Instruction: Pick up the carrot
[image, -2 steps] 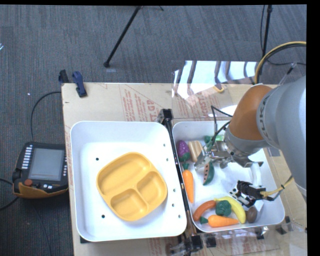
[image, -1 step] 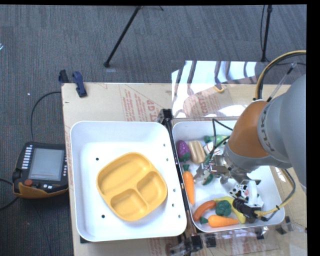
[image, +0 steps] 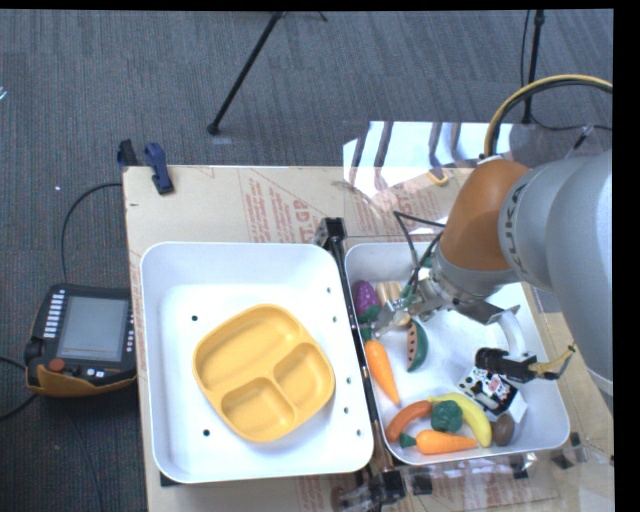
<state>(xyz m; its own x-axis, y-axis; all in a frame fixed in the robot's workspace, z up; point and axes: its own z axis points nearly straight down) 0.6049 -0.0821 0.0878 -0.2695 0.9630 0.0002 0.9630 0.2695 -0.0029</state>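
An orange carrot (image: 381, 370) with a green top lies along the left wall of the right bin (image: 548, 400), pointing toward the front. A second, smaller carrot (image: 442, 441) rests at the bin's front beside an orange curved piece (image: 407, 418). My gripper (image: 398, 312) hangs low over the bin's rear left part, just behind the first carrot's green end and next to a purple eggplant (image: 365, 297). Nothing is visibly held in it.
A watermelon slice (image: 417, 345) lies right of the carrot. A banana (image: 472, 417), broccoli (image: 447, 414), a cow-patterned piece (image: 487, 389) and a brown piece (image: 503, 430) crowd the front right. A yellow divided plate (image: 263, 372) sits in the left bin (image: 170, 300).
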